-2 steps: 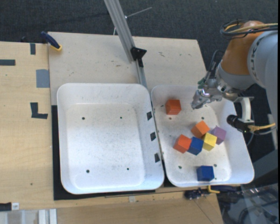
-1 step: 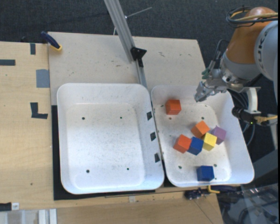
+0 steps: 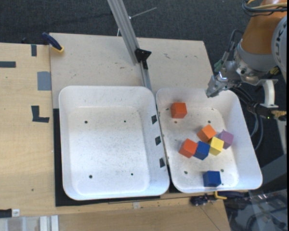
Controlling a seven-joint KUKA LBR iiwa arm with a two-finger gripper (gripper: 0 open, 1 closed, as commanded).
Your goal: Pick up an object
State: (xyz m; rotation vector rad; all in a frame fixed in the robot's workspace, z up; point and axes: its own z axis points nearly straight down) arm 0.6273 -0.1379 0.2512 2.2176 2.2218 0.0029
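The right bin (image 3: 241,124) holds several small cubes. An orange cube (image 3: 178,110) lies alone near its far left. A cluster sits at mid right: an orange cube (image 3: 207,132), a purple cube (image 3: 226,138), a yellow cube (image 3: 216,146), a blue cube (image 3: 202,150) and a red-orange cube (image 3: 187,148). Another blue cube (image 3: 212,178) rests near the front rim. My gripper (image 3: 213,90) hangs over the bin's far right corner, above and apart from all the cubes, with nothing seen in it.
The left bin (image 3: 106,143) sits beside the right one. A slanted metal pole (image 3: 127,28) crosses the bench behind the bins. A blue and yellow clamp (image 3: 53,42) lies at the bench's far left. Cables (image 3: 260,109) hang by the arm at right.
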